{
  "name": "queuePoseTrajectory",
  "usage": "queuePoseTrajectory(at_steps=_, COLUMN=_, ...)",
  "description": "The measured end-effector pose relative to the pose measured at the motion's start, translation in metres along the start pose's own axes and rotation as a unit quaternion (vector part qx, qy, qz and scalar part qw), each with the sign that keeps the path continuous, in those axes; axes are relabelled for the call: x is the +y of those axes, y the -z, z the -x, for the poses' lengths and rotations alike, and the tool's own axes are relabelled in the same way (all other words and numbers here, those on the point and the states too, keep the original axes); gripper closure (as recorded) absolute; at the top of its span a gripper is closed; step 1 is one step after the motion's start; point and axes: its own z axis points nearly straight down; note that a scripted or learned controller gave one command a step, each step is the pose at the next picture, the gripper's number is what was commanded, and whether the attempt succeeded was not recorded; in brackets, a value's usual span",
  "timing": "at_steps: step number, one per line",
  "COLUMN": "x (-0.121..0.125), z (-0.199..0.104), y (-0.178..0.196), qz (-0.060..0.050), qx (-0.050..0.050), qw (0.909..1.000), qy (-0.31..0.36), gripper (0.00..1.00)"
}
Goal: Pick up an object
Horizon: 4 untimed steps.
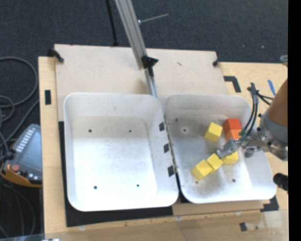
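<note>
The right bin (pixel 190 115) holds several blocks. An orange block (pixel 233 127) stands near its right side, with a yellow block (pixel 213 131) just left of it. Two more yellow blocks lie lower, one (pixel 202 169) toward the bin's middle and one (pixel 215 161) beside it. Another yellow block (pixel 231 157) sits partly under the gripper (pixel 230 148). The gripper reaches in from the right and hangs low over that block, just below the orange one. I cannot make out how its tips stand.
The left bin (pixel 115 152) sits beside the right one on the wooden bench. A slanted aluminium post (pixel 133 29) rises from behind the bins. Cables and a pendant (pixel 25 154) lie on the floor at the left.
</note>
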Motion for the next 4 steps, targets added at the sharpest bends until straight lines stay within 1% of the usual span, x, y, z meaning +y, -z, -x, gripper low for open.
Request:
queuePoseTrajectory(at_steps=1, x=0.049, z=-0.022, y=-0.077, qz=0.01, qx=-0.004, qw=0.9999, qy=0.003, gripper=0.0)
queuePoseTrajectory(at_steps=2, x=0.085, z=-0.018, y=-0.096, qz=-0.003, qx=0.0, qw=1.0, qy=0.002, gripper=0.0)
queuePoseTrajectory(at_steps=3, x=0.151, z=-0.01, y=-0.108, qz=-0.009, qx=0.002, qw=1.0, qy=0.003, gripper=0.0)
queuePoseTrajectory(at_steps=4, x=0.15, z=-0.008, y=-0.097, qz=-0.007, qx=-0.001, qw=1.0, qy=0.006, gripper=1.0)
